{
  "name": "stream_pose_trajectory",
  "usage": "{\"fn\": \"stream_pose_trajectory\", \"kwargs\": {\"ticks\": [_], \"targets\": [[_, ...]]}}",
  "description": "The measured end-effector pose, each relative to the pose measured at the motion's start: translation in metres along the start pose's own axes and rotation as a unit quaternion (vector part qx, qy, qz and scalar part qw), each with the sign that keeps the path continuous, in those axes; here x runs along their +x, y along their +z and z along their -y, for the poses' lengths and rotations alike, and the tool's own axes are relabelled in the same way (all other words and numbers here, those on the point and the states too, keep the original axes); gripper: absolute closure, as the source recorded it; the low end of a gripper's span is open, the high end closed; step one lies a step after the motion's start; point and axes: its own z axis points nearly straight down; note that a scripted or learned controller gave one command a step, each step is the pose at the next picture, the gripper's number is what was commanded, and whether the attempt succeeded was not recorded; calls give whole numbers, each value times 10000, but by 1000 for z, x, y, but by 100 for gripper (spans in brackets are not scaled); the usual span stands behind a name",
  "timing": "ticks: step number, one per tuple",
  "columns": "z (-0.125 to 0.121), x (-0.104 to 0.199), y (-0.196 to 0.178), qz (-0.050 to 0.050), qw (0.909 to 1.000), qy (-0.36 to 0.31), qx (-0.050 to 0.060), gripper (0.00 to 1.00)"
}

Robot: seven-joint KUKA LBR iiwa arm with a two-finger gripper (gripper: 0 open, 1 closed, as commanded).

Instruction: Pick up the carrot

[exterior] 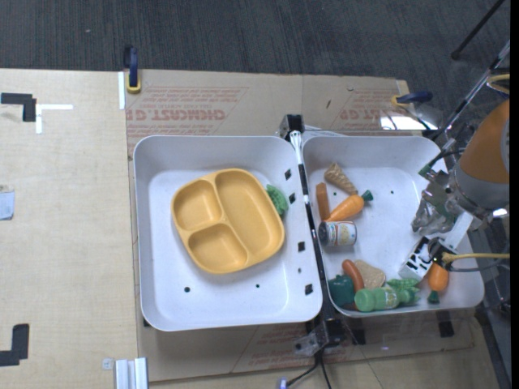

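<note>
The carrot [346, 208] is orange with a green top and lies tilted in the middle of the right bin [388, 159], its green end pointing to the far right. My gripper [427, 219] hangs over the right side of that bin, well to the right of the carrot and apart from it. The grey wrist hides its tip. Above it, the arm's orange band [491, 146] is at the view's right edge.
Around the carrot lie an orange sausage [322, 200], a brown cone [340, 178] and a can [338, 233]. A red pepper [351, 270], a green bottle [382, 299] and a small orange piece [438, 277] crowd the front. The left bin [154, 241] holds a yellow divided plate [228, 220].
</note>
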Motion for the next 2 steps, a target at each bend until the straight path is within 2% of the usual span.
{"fn": "stream_pose_trajectory", "kwargs": {"ticks": [1, 2], "targets": [[23, -25, -1, -11, 9976, -698, 5, 0], [51, -45, -3, -33, 9975, -699, -38, 0]]}}
